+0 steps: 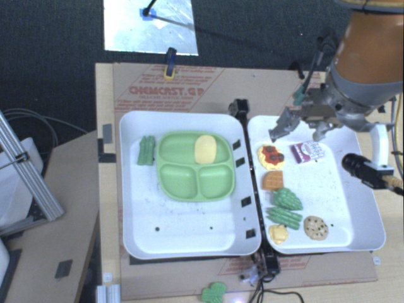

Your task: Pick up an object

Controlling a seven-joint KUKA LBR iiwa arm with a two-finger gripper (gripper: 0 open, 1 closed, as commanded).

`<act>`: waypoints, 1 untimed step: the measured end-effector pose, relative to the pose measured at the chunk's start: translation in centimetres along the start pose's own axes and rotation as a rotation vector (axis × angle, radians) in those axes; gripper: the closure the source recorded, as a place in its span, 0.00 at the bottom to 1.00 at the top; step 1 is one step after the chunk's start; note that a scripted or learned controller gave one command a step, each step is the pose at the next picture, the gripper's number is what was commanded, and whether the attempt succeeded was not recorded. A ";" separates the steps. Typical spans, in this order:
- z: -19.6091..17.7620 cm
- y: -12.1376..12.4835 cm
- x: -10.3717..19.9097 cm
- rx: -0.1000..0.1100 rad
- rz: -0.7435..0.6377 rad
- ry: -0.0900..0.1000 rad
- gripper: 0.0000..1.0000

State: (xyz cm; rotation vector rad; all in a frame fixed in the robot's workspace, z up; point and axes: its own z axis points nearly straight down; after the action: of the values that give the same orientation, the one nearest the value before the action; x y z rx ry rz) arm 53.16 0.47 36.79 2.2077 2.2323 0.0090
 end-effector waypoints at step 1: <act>12.8 -2.2 4.4 0.015 0.005 -0.001 0.00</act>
State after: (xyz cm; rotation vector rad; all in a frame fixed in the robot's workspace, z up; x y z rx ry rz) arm 51.02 4.85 23.99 2.2201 2.2337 -0.0097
